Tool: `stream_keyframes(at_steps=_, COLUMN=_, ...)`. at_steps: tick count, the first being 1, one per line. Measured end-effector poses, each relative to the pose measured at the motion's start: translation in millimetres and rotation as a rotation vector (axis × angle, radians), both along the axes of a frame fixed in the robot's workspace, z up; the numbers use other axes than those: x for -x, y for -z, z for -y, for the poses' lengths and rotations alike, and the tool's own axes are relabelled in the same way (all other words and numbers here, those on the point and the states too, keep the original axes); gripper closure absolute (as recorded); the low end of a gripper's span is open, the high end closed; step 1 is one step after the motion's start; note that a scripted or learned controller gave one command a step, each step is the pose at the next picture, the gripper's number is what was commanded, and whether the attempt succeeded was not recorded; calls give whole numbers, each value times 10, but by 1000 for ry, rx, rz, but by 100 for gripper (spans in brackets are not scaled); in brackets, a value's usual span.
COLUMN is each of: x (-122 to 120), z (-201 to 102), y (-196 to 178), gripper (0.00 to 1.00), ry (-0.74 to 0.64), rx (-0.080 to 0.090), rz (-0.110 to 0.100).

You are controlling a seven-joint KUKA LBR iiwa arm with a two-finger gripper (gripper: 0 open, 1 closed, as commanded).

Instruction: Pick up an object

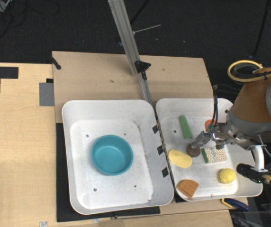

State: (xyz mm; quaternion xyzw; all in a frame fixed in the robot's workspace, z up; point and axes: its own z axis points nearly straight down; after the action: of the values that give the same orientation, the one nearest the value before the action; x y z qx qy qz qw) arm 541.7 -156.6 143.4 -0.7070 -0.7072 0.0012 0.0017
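Right bin, contents: jaws low over a brown round object, spread indeterminate; green block behind, yellow oval just left, patterned card right.

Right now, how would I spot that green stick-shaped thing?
Look in the right-hand white bin, toward its far half. The green bar lies flat there, above the yellow oval lump; it is the only long, straight, plain green piece.
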Motion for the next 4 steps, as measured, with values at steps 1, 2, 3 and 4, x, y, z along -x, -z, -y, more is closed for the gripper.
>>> stream_keyframes(at_steps=1, x=-12, z=12, y=485, gripper=0, ry=1, rx=3, rz=8)
stream_keyframes(at_steps=2, x=-18, z=17, y=370, gripper=100, ry=2, rx=4, rz=10)
stream_keyframes(at_steps=3, x=-113, z=-33, y=-154, gripper=100, ry=0, rx=1, rz=7)
stream_keyframes(at_steps=4, x=-120, z=-30, y=-673, gripper=100, ry=0, rx=2, rz=8)
